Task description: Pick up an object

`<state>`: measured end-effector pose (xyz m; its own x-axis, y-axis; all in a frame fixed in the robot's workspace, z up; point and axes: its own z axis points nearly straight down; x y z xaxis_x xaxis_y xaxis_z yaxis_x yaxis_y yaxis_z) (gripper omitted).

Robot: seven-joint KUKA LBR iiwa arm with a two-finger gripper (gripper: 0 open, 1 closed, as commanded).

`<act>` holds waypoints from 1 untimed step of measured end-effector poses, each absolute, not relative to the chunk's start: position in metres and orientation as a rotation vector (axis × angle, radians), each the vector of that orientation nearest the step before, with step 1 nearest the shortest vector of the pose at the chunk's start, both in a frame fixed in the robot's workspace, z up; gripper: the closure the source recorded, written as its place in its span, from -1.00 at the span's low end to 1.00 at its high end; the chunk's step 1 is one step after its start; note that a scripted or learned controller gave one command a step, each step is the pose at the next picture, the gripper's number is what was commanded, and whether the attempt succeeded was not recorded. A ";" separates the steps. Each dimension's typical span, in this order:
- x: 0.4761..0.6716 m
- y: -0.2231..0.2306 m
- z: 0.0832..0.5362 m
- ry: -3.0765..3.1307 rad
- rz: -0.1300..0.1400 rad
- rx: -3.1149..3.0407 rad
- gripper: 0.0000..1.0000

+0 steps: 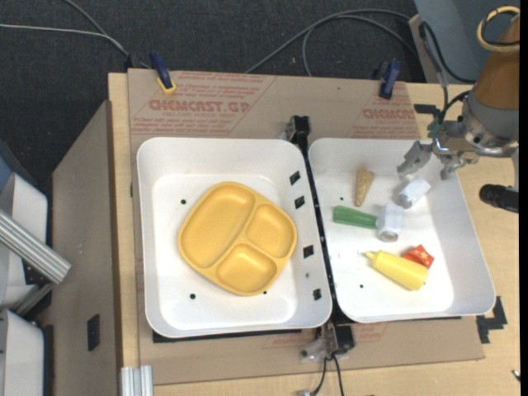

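Overhead, two white bins are seen side by side on the bench. The left bin holds a yellow tray with three compartments, lying flat near the middle.

The right bin holds the small things. A tan cone lies near the bin's upper middle, its tip pointing down. Below it a green stick lies almost level, and its right end touches a grey cylinder. Further down a yellow bottle lies on its side, nozzle to the left, with a red piece just beside its upper right end.

The arm is seen at the upper right, over the right bin's far corner. The gripper hangs over the upper right part of that bin, its fingers spread apart with nothing between them. A pale grey block is seen just below the left finger; whether it is touched cannot be told. The gripper stands apart from the cone, the stick and the bottle.
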<state>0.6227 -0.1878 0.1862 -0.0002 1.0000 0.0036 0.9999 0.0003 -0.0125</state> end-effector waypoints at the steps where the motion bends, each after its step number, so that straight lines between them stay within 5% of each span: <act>1: 0.631 -0.188 0.125 -2.216 0.009 -2.211 -1.00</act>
<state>0.6309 -0.1885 0.1246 -0.0020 1.0000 0.0038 0.9999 0.0021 -0.0117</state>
